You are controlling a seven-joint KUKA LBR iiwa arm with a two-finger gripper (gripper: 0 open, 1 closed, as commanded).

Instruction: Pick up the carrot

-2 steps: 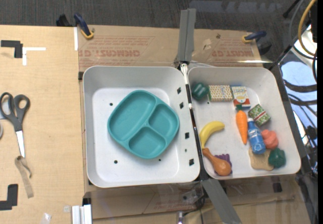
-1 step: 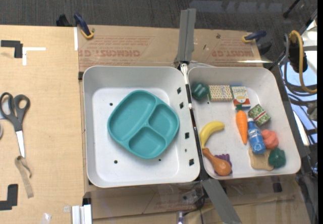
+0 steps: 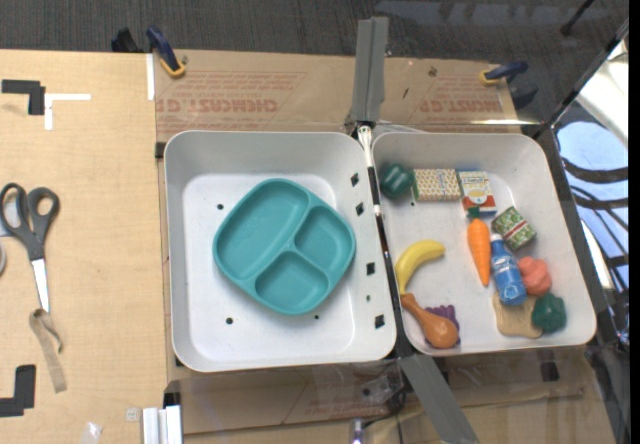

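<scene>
Orange carrot point(image 3: 481, 251) is sitting in the right bin point(image 3: 560, 194), roughly in the middle, standing on end from the camera's angle: its long axis runs far-to-near, fat end with the green top at the far side, tip pointing toward the near edge. It's pretty crowded in there. A blue bottle point(image 3: 507, 275) lies just beside it on the right, close enough that they look like they're touching, and a small carton point(image 3: 477, 192) sits right at its far end. The banana point(image 3: 416, 260) is off to the left with a bit of bare bin floor between, so that's the friendlier side. As for the gripper, I can't place it from this shot, and I can't tell whether it's open or closed, so the carrot's bearing from it is a guess: the arm reaches in from the right, so it'd be coming across the bottle side. My take is the fingers should close across the carrot's short width, left to right, with the bottle being the thing most likely to get bumped. Left bin point(image 3: 190, 157) just has the teal divided plate point(image 3: 285, 247). Nothing's been picked up yet.
</scene>
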